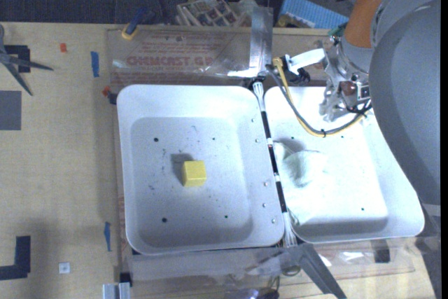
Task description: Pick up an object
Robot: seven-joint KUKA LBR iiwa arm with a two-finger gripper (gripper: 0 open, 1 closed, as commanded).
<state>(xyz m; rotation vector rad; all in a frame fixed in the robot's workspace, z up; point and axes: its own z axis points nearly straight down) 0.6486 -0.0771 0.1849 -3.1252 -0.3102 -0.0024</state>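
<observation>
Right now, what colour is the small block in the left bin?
Yellow; the block shows plainly in the camera view, on the left bin's floor.

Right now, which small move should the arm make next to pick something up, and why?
Probably carry the gripper left across the divider, toward the yellow block, before descending. The block lies alone in the left bin, while the gripper hangs over the far part of the right bin. A pale object lies nearer, but it is too blurred to judge.

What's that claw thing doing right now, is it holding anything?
Gripper: above the back of the right bin; whether it is open, closed or holding anything cannot be told.
</observation>
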